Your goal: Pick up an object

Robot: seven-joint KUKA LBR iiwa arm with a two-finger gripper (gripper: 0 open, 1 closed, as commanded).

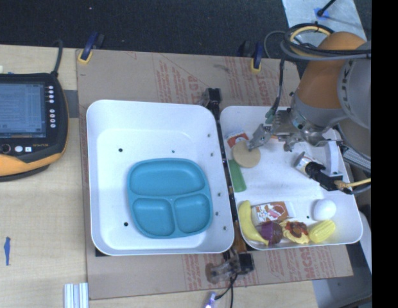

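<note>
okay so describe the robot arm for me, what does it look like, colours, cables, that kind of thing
The arm is bulky and rounded, grey with a broad orange band above the wrist. Black cables loop over its top, and one thin cable hangs down its left side. The gripper is small, metallic grey, with two slim fingers. Beside it sits a black and silver cylindrical fitting with an orange wire.

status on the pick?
Gripper low in right bin, tip at tan disc. Nothing seen held. Banana, egg, corn lie along the near wall, apart from the gripper.
</note>
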